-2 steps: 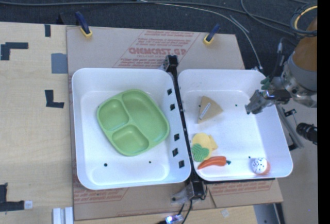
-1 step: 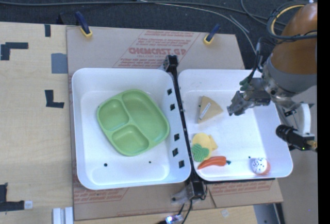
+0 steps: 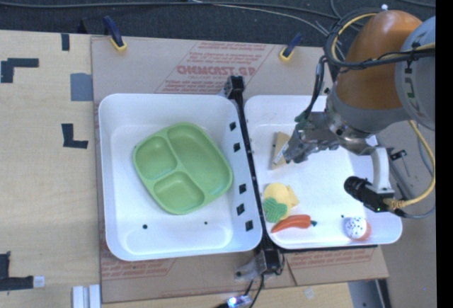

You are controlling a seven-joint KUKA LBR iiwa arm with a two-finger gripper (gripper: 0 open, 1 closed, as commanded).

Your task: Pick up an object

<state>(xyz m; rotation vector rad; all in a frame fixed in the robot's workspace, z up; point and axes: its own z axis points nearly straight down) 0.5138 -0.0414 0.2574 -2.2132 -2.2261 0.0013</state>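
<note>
We see the cardboard-covered bench (image 3: 212, 69) carrying two white bins side by side. The arm (image 3: 379, 69) comes in from the right, orange band above the wrist, and hangs over the right bin (image 3: 322, 225). The left bin (image 3: 117, 179) holds a green divided plate (image 3: 182, 168), lying flat near its middle. The gripper (image 3: 294, 151) is low over the upper left part of the right bin, right at a tan wedge-shaped piece (image 3: 277, 152); we cannot tell whether it grips the wedge or just sits beside it. Along the near side of the right bin we see a yellow toy (image 3: 281, 194) with a green toy (image 3: 274, 210) touching it, an orange carrot (image 3: 291, 224) just below them, and a small white ball with a red patch (image 3: 355, 228) near the right corner, well apart from the gripper.
</note>
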